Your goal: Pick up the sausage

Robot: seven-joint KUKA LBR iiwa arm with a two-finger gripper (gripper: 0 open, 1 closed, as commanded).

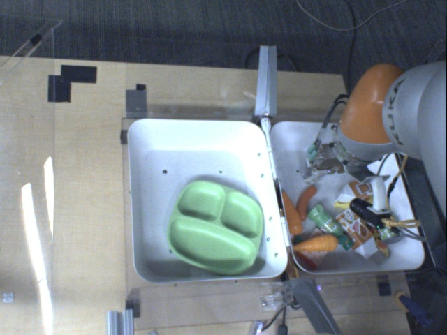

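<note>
My gripper [323,156] hangs over the back half of the right bin [293,137], a small cluster of dull metal under the smooth grey arm [419,110] and its glossy orange band. I cannot tell whether it is set wide or narrow, and nothing shows held in it. The sausage [306,199] lies just toward the front from it and apart from it: a short, rounded, reddish-brown cylinder with a slight sheen, tilted on the white floor. Beside it, along the bin's left wall, lies a tapered orange carrot [292,217]. A second carrot [318,243] lies crosswise near the front edge. Between them and to their right sit a crumpled green packet [322,218] and a printed brown-and-white wrapper [351,230]. The left bin [174,145], shallow with rounded corners, holds a matte green divided plate [216,225] with three soft-edged compartments. Both bins sit on the pale wooden bench [77,208].
</note>
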